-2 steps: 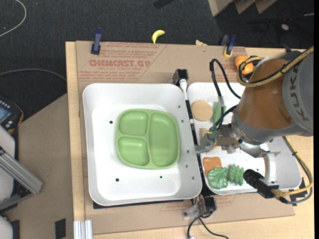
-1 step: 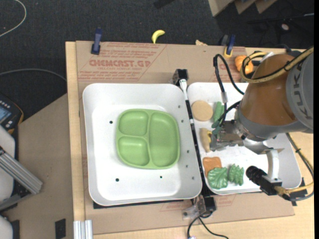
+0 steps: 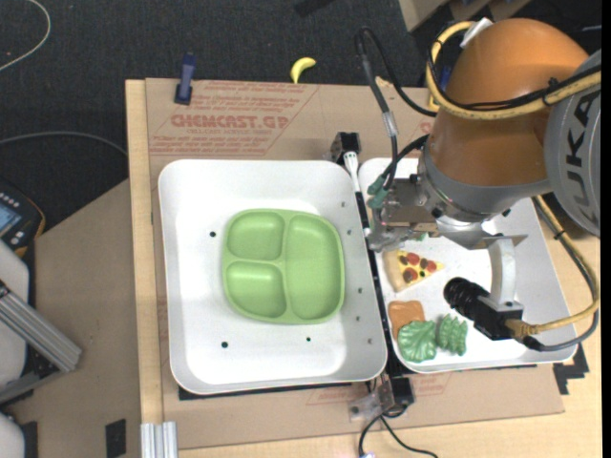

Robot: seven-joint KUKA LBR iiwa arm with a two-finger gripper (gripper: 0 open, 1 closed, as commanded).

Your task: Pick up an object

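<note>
1. Under both bins lies a cardboard sheet (image 3: 229, 117) with red print on it, and around the sheet the floor is dark carpet (image 3: 115, 27).
2. Our landmark is the green plate (image 3: 284, 265): three compartments, sitting flat in the middle of the left bin (image 3: 181, 256).
3. Beyond the plate, at the far left corner of the cardboard, there's a blue clip (image 3: 185, 78). Straight beyond the plate, just off the cardboard's far edge, a small yellow curved thing (image 3: 303, 67) rests on the carpet.
4. Left of the plate and nearer the camera, a grey metal rail (image 3: 38, 332) lies off the cardboard.
5. Right of the plate comes the right bin (image 3: 544, 256), with the arm (image 3: 506, 65) and its big orange band looming over the far half.
6. The gripper (image 3: 393, 219) hangs just right of the plate, by the wall where the bins meet. Whether it is spread or pressed together, I cannot tell, and nothing shows in its grasp.
7. The pickings all sit right of the plate in the right bin: a pizza slice (image 3: 414, 268) just on the near side of the gripper, then an orange-brown piece (image 3: 407, 312).
8. Nearest the camera are two leafy greens (image 3: 417, 342) side by side, touching that piece.
</note>
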